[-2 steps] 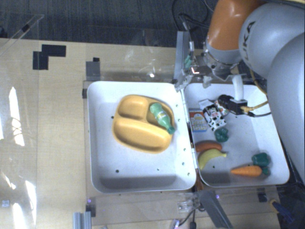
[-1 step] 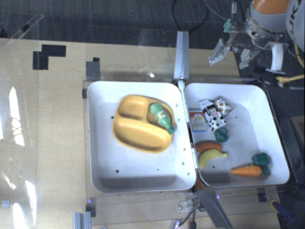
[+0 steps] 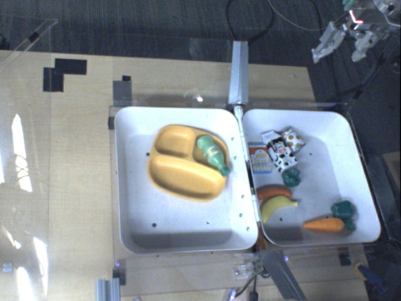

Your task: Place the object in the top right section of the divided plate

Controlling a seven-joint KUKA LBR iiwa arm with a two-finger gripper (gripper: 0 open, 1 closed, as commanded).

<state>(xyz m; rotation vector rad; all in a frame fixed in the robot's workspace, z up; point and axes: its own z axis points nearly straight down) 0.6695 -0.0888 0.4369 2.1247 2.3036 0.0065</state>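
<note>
The camera view looks down on a pale wooden bench (image 3: 62, 168) carrying two shallow white bins side by side. In the left bin (image 3: 135, 231) sits a yellow divided plate (image 3: 182, 177), with a large section toward the near side and two smaller sections on its far side. A green bottle-shaped object (image 3: 213, 153) lies in the plate's far right section, tilted so that its rounded end points far-left and its narrower end reaches toward the plate's right rim.

The right bin (image 3: 332, 143) holds a scatter of small things. A black-and-white patterned packet (image 3: 283, 149) lies near the bin's far left, with a flat printed card (image 3: 260, 158) just beside it on the left. A small dark green piece (image 3: 291, 178) sits just near of the packet. Closer to the near edge, a red-orange toy (image 3: 273, 192) touches a yellow banana (image 3: 276, 207) along the bin's left wall. An orange carrot (image 3: 326, 225) lies along the near right side, and a green pepper-like toy (image 3: 344, 210) rests against its right end.

The gripper (image 3: 342, 44) hangs at the far right corner, over the dark floor beyond the bench, well apart from both bins. Its two pale fingers (image 3: 326, 42) are spread with nothing between them. Black cables (image 3: 250, 17) loop across the floor to its left.
</note>
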